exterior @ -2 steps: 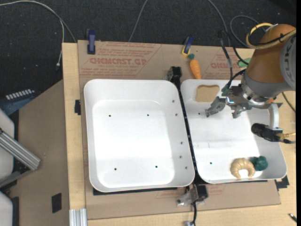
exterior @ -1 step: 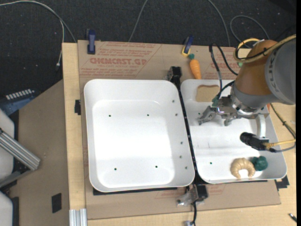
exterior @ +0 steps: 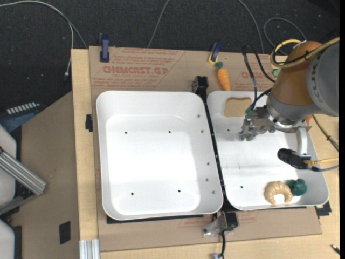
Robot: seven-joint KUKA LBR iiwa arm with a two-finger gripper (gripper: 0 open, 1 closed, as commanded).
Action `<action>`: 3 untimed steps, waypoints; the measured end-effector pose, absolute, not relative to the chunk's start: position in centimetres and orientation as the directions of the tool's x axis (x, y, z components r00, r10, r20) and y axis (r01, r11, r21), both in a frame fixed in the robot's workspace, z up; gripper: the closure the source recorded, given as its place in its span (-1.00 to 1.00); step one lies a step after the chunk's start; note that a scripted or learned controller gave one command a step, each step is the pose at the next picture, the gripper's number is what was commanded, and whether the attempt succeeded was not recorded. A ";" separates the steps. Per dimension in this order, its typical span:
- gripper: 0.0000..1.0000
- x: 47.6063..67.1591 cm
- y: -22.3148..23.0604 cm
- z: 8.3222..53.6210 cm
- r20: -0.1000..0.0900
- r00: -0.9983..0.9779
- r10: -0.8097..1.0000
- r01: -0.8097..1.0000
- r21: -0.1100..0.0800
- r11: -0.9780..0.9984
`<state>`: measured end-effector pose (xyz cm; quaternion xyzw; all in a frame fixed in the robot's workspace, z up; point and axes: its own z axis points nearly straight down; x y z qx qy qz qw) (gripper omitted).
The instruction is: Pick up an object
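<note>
Hovering over the right bin (exterior: 323, 196), our gripper (exterior: 249, 133) holds nothing we can see; finger spread unclear. A croissant (exterior: 278, 192) touches a green toy (exterior: 297, 186) near us; a tan slice (exterior: 235, 107) lies behind.

Two shallow white plastic bins side by side on a cardboard-covered bench: left bin (exterior: 108, 144), right bin (exterior: 237, 196). In the right bin, a tan croissant-shaped toy (exterior: 278, 192) touching a dark green round object (exterior: 297, 186), a flat tan slice (exterior: 236, 107) at the far end. Above it, grey two-finger gripper (exterior: 248, 134). Beyond the rim, an orange carrot toy (exterior: 223, 77).
</note>
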<state>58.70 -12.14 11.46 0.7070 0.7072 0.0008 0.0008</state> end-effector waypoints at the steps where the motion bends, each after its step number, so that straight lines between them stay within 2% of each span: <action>1: 1.00 58.6 -12.1 15.7 -0.001 0.000 1.000 1.000 0.004 0.000; 2: 1.00 58.7 -12.1 20.6 -0.001 0.000 1.000 1.000 0.005 0.000; 3: 1.00 56.5 -7.1 20.2 0.001 -0.004 1.000 1.000 0.000 0.004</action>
